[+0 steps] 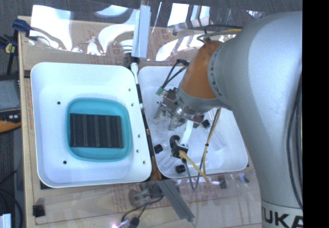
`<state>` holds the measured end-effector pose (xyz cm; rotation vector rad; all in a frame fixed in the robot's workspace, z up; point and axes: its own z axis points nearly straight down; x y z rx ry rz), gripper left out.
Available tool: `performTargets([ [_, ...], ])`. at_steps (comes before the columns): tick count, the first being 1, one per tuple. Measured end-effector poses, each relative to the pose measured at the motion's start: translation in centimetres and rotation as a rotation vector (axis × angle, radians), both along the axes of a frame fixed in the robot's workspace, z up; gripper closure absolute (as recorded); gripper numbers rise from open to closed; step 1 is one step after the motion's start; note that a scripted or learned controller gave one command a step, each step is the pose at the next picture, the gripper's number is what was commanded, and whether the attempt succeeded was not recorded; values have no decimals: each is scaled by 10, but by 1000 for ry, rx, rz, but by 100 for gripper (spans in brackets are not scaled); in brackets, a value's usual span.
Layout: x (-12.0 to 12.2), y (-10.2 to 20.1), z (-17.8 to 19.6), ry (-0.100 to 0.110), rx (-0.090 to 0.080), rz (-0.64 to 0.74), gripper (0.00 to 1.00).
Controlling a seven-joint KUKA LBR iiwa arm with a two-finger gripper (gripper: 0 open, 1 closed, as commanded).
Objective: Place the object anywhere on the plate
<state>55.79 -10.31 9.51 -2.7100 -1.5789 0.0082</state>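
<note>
Plate (98, 130), teal with a dark ribbed centre, sits in the left bin (46, 88); the object for it probably lies in the right bin (231, 157), hidden under the arm (247, 77). Claw (172, 111) hangs low there, and I cannot tell whether it grips anything. Judged from here, it should lift straight, clear the divider, then lower over the plate's centre

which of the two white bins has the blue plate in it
The left bin, the one away from the arm. A teal-blue plate with a dark ribbed centre lies in its middle. The right bin has the end effector over it instead.
</note>
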Motion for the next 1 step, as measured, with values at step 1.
performTargets([
  [1,0,-1,0,-1,-1,0,0],
])
